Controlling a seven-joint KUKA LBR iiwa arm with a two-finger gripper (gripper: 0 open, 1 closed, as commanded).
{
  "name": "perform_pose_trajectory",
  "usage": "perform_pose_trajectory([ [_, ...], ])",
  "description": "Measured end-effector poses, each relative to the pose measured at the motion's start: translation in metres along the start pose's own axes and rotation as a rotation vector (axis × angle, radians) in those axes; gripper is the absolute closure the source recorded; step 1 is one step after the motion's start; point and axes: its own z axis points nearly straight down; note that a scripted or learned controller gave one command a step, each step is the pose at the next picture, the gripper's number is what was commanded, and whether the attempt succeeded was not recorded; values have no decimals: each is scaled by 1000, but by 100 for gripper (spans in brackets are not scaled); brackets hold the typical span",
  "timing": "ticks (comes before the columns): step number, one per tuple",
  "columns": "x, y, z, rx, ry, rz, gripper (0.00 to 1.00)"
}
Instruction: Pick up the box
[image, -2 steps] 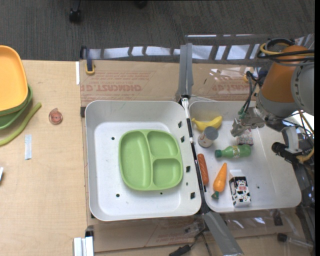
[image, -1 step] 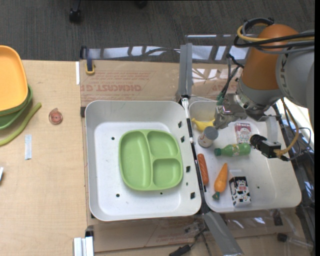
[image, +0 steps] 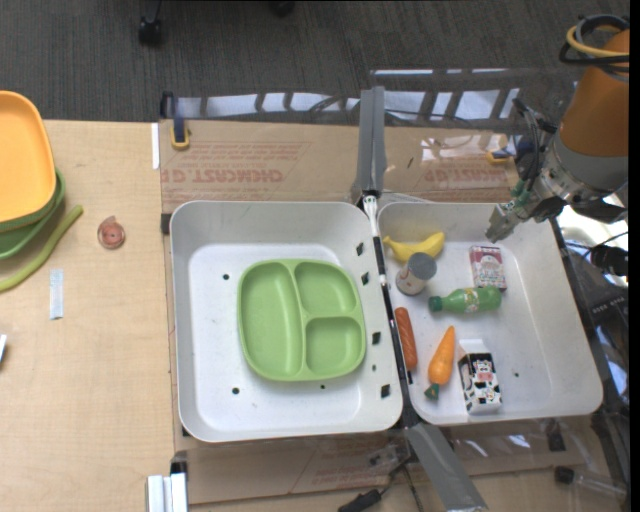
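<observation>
The arm (image: 590, 110) comes in from the right, its orange band high near the top corner, and the gripper (image: 502, 222) hangs over the far right corner of the right bin (image: 560, 390). Whether the gripper is open or closed cannot be told from this angle; nothing is seen in it.

The box (image: 486, 268), small, red and white, lies flat on the floor of the right bin, just below and slightly left of the gripper, apart from it. Right beside its near end lies a green bottle (image: 466, 299) on its side. To the left sit a banana (image: 414, 246) and a grey round lid-like thing (image: 420, 267), with a brownish round piece (image: 410, 283) touching it. Nearer the front, a carrot (image: 441, 357) lies tilted, a red sausage (image: 405, 336) runs along the bin's left wall, and a black-and-white carton (image: 481, 381) rests beside the carrot.

The left bin (image: 200, 400) holds a green divided plate (image: 302, 319) in its middle. On the wooden bench (image: 90, 400) to the far left sit stacked orange and green dishes (image: 22, 160) and a small pink round thing (image: 111, 233)
</observation>
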Motion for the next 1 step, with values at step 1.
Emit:
perform_pose_trajectory([
  [1,-25,-8,131,0,1,-141,100],
])
